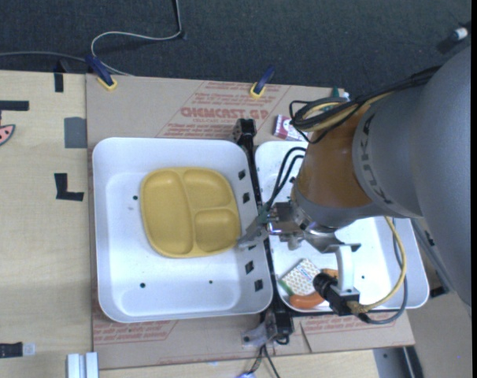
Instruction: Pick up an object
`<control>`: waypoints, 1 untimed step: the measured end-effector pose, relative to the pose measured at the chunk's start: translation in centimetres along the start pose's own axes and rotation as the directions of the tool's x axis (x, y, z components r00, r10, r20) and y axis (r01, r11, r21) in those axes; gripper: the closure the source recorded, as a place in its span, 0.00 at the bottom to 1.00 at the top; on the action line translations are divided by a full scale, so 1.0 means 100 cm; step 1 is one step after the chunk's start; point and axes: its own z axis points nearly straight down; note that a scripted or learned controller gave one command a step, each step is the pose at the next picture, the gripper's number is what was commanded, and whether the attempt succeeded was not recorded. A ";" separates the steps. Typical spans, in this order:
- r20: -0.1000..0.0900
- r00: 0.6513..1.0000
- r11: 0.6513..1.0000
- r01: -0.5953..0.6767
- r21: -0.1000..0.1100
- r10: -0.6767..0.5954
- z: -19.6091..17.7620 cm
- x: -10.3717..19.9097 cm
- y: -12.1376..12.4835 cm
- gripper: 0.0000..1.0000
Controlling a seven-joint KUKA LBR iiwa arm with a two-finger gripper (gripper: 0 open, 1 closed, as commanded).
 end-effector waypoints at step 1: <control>-0.001 1.000 1.000 0.002 0.001 -0.002 0.000 0.027 -0.001 0.00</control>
